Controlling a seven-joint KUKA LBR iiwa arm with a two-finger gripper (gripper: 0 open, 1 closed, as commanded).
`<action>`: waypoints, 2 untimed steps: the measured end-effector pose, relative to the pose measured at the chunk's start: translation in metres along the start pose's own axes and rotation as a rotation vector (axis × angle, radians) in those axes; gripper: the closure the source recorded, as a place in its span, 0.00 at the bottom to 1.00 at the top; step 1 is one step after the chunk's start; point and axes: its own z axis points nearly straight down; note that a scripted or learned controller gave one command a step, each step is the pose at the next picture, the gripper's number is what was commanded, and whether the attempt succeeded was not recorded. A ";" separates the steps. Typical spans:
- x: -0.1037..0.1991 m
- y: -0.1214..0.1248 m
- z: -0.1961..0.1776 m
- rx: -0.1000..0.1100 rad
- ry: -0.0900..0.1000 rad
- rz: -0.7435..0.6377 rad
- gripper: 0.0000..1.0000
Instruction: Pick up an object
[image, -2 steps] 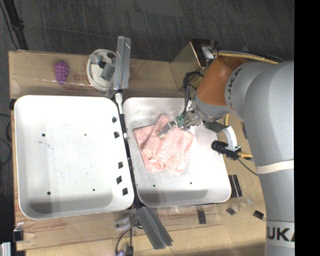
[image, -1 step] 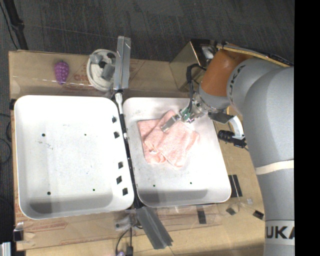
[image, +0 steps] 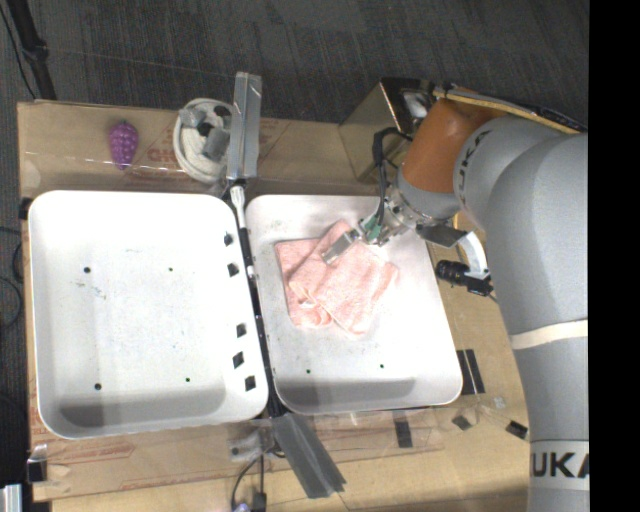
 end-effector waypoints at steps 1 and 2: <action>0.000 0.000 0.000 0.000 0.000 0.000 0.00; 0.014 0.007 0.001 0.003 0.003 -0.132 0.00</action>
